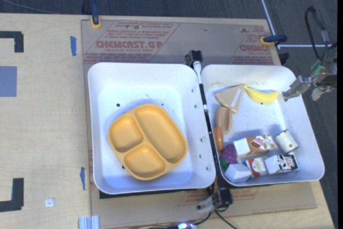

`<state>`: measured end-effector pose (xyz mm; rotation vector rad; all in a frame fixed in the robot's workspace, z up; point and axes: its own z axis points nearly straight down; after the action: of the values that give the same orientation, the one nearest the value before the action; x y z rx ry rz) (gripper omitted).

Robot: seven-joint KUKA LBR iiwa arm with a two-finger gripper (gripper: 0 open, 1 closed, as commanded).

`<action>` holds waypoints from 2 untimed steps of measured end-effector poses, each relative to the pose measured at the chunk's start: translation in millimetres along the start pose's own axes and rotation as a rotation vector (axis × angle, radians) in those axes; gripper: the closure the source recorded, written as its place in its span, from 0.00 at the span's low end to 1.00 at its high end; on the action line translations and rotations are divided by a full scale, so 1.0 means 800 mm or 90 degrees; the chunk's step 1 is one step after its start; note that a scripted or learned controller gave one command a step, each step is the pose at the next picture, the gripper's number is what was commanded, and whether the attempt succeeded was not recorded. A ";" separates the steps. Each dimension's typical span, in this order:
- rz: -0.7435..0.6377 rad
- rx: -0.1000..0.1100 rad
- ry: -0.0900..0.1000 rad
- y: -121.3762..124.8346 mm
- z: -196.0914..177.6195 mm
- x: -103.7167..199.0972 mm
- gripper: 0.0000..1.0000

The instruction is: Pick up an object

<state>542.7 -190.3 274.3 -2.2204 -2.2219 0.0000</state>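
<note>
Rightward, gripper (298, 89) beside right bin (311, 131) rim

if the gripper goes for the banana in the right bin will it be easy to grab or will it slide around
The banana looks like smooth moulded plastic, so probably light, stiff and somewhat slippery. Its curved shape may let it pivot or rock when nudged. It lies near the right bin back wall, which might stop it sliding.

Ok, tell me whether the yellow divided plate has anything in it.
Empty. The yellow divided plate lies flat in the left bin, and all three of its compartments show bare yellow surface.
</note>
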 end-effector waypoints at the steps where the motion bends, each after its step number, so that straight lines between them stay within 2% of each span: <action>1: 0.001 0.000 0.000 -0.079 0.156 0.003 0.00; 2: 0.000 -0.008 -0.001 -0.073 0.207 0.000 0.00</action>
<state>484.1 -190.4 108.7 -2.2277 -2.2288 -0.0139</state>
